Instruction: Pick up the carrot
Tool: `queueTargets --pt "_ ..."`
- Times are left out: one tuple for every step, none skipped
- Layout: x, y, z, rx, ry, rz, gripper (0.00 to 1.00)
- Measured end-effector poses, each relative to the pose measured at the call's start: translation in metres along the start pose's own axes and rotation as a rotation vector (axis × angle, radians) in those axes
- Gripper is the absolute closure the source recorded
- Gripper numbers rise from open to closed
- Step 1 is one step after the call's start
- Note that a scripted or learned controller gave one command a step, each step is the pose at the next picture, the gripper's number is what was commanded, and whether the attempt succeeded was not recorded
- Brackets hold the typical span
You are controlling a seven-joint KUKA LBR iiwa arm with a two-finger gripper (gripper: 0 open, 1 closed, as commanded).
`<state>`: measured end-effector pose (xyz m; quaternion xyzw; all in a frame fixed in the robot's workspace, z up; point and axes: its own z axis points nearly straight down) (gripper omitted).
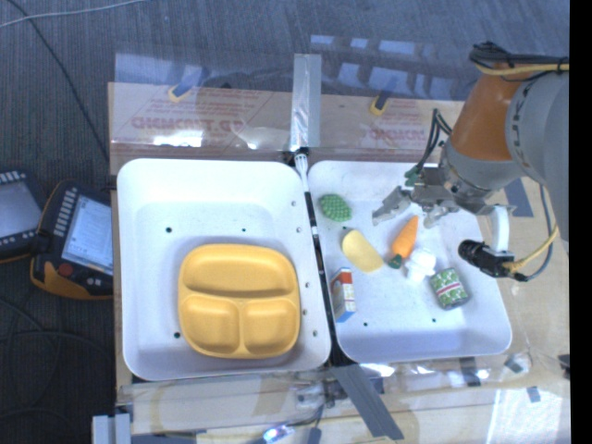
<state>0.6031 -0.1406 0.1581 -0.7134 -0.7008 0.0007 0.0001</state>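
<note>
The pincer [410, 206] hovers over the right bin [481, 336], fingers spread apart, grasping nothing. The carrot [404, 238] lies just below the fingertips, orange w/ green end pointing down-left, slightly tilted; can't tell if a fingertip touches its top.

Risks, as I judge them:
- Crowding. A white lump [421, 265] sits touching or nearly touching the carrot's lower end, and the yellow piece [362, 251] lies just left of it. If the fingers come down misaligned w/ the carrot's long axis, one may land on a neighbour and shove the carrot aside.
- Carrot is tapered and prob. smooth: a close near the narrow end could squirt it out.
- The green-and-white block [449, 288], further down-right of the pincer, and the small red-labelled packet [343, 293], down-left, look far enough to stay clear.
- The green round thing [335, 208] is left of the pincer, apart.

Left bin [148, 202] holds a yellow divided tray [240, 298], well away, no interference.

Writing: faint reddish print on the cardboard [185, 118] beyond the bins, not legible. Packet label too small to read.
</note>
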Motion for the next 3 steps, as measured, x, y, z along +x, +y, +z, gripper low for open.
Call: queueTargets --pt "-0.045 -0.008 0.069 -0.010 0.002 0.176 0.00" --pt "-0.044 -0.007 0.058 -0.012 0.004 0.174 1.00" --pt "-0.008 -0.002 -0.047 0.001 -0.002 0.196 1.00"
